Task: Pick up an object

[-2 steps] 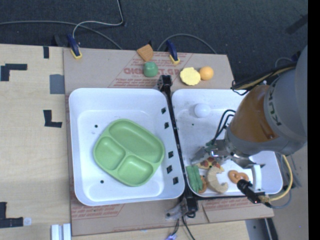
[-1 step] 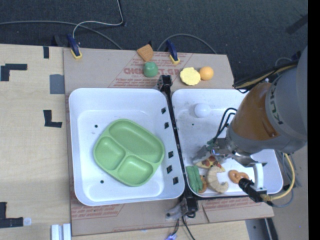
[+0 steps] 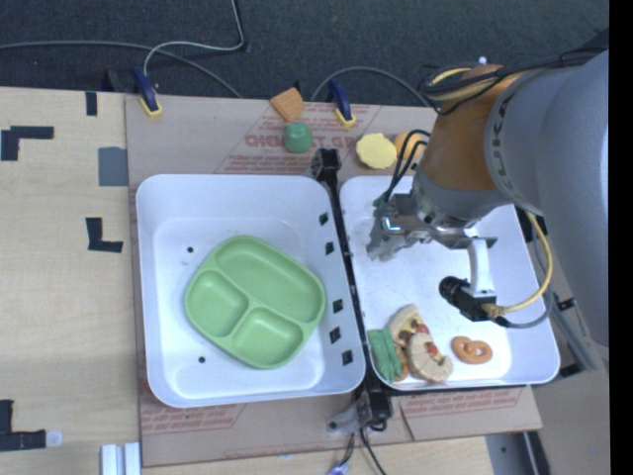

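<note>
In the right bin (image 3: 524, 364) several toy food pieces lie near the front edge: a green leafy piece (image 3: 384, 352), a beige sandwich-like piece with red spots (image 3: 419, 344) and an orange pretzel (image 3: 472, 349). My gripper (image 3: 384, 242) hangs over the left part of that bin, above bare floor and behind the food pieces. Nothing shows between its fingers. The big grey arm with its orange band (image 3: 465, 151) covers the back of the bin.
The left bin (image 3: 158, 265) holds a green divided plate (image 3: 255, 301). Behind the bins on the cardboard lie an orange block (image 3: 288, 103), a green ball (image 3: 297, 138) and a yellow piece (image 3: 376, 150). Blue clamps and cables sit at the far edge.
</note>
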Controlling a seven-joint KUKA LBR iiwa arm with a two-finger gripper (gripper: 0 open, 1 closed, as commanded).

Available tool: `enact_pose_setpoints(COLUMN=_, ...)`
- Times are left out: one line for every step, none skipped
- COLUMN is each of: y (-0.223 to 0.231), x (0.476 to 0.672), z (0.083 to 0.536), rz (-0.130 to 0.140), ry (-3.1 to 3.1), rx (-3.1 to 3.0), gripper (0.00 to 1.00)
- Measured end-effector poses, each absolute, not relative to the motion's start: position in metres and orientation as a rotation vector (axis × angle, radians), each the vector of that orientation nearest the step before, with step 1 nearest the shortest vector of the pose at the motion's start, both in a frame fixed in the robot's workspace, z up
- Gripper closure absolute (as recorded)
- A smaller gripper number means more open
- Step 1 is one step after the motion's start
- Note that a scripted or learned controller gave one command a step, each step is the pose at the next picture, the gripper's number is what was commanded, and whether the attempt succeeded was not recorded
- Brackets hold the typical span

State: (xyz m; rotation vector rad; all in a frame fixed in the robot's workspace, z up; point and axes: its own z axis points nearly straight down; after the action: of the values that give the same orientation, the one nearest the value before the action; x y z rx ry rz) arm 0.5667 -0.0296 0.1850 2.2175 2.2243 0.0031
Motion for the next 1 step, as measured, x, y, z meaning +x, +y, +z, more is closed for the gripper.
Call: enact_pose_setpoints(y=-0.0308, x=0.5658, z=0.1839, rz=-0.002, ry=2.224, rx=2.220, gripper=0.00)
